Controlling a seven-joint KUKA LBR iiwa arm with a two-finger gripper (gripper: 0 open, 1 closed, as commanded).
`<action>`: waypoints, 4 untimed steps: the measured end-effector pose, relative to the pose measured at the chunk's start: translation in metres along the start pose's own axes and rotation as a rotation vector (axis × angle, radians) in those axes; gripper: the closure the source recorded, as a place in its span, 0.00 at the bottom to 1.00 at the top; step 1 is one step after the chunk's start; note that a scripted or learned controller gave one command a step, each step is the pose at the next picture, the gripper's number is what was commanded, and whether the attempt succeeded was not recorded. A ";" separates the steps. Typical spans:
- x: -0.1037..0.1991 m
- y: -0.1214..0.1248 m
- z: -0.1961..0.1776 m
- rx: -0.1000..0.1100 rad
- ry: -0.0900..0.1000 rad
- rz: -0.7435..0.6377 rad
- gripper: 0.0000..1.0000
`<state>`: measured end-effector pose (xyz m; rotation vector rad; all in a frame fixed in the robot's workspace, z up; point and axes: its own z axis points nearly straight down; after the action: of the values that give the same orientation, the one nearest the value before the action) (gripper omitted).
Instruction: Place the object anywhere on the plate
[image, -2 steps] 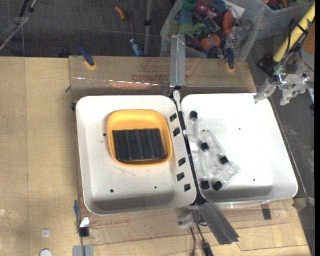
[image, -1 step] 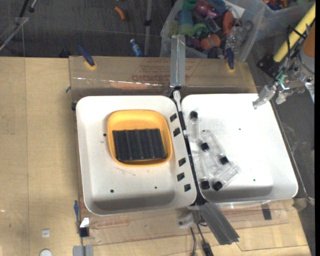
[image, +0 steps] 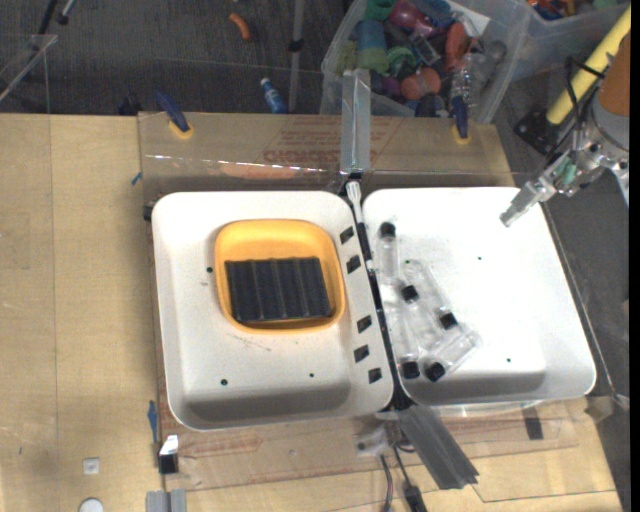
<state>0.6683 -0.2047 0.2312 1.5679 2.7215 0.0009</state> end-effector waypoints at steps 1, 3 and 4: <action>-0.015 -0.010 0.031 -0.001 0.000 -0.344 0.00; -0.010 -0.016 0.005 -0.005 -0.008 -0.845 0.00; -0.009 -0.018 -0.012 -0.005 -0.010 -1.166 0.00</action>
<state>0.6571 -0.2220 0.2429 -0.1893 3.1242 -0.0009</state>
